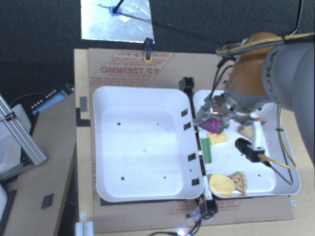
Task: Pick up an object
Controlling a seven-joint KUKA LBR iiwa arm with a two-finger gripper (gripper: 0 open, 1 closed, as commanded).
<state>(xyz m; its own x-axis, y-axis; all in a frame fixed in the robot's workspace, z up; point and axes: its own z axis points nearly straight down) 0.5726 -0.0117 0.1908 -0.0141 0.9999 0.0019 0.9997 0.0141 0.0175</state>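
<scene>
Purple grapes (213, 126) just under jaws (210, 113)

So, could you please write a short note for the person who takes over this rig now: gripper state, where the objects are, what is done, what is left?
Gripper: low in the right white bin, over the purple grape bunch toy; its grasp is hidden.
Objects, all in the right bin: grapes, pale yellow block, green stick, round yellow piece beside a brown patterned slice.
Done: arm is at the grapes. No lift seen.
Left: confirm the grasp, then lift an object.
</scene>
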